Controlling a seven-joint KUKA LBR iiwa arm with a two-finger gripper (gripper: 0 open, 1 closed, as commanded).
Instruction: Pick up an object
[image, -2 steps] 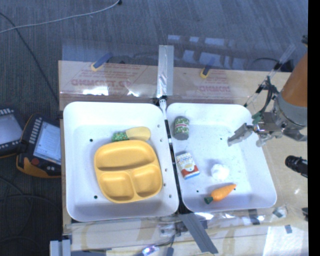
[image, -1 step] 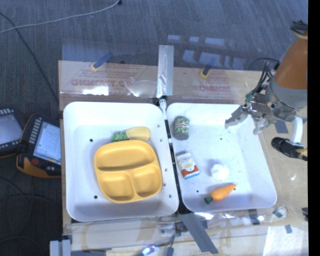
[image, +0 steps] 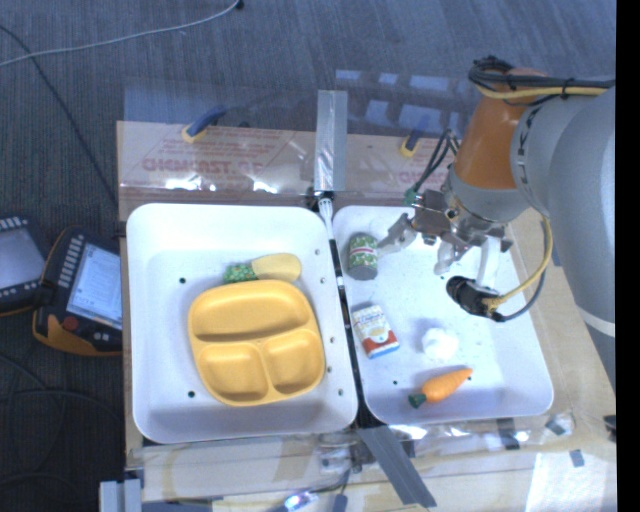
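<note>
My gripper (image: 418, 250) hangs over the back of the right bin (image: 520, 380), below the orange band of the arm. Its fingers stand apart with nothing between them, so it is open. A green can (image: 362, 255) lies just left of the nearer finger (image: 394, 234), close to the bin's left wall. Toward the front of that bin lie a small red-and-white carton (image: 374, 330), a white ball (image: 438, 343) and an orange carrot (image: 440, 385). All three are apart from the gripper.
The left bin (image: 160, 400) holds a yellow divided tray (image: 258, 338), with a pale yellow piece (image: 275, 266) and a small green item (image: 238, 272) behind it. A black cable loop (image: 478, 297) hangs from the wrist. A handheld pendant (image: 85, 290) lies off the bench at left.
</note>
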